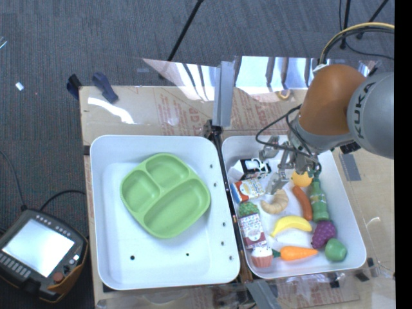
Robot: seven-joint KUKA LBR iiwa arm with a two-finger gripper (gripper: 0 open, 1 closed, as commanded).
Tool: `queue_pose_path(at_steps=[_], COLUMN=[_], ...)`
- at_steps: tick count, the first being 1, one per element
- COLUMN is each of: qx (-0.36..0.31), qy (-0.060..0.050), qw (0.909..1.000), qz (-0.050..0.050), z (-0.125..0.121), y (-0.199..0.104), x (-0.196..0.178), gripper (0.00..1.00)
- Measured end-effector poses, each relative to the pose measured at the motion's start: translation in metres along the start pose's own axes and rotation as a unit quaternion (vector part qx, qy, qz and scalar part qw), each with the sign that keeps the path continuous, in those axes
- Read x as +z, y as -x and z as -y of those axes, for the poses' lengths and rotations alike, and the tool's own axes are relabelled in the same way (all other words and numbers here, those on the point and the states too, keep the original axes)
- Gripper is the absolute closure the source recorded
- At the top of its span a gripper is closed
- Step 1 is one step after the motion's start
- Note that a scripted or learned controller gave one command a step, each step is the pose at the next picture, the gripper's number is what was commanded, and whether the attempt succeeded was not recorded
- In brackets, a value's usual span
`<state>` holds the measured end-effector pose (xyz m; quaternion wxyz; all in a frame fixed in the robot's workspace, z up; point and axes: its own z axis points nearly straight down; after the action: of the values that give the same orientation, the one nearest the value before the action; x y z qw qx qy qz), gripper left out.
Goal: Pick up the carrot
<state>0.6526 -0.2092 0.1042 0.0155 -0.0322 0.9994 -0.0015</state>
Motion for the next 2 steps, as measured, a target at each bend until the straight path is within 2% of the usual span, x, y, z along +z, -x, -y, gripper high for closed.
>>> queue_pose_path(at_steps=[1, 2], qx=[0.057, 0.014], qy=[-0.001, -0.001], qw=[0.9984, 0.9999], qz=[0.002, -0.007], z=[-0.087, 0.001], y=[-0.004, -0.072], x=[-0.001, -0.012], gripper=[0.00, 1.00])
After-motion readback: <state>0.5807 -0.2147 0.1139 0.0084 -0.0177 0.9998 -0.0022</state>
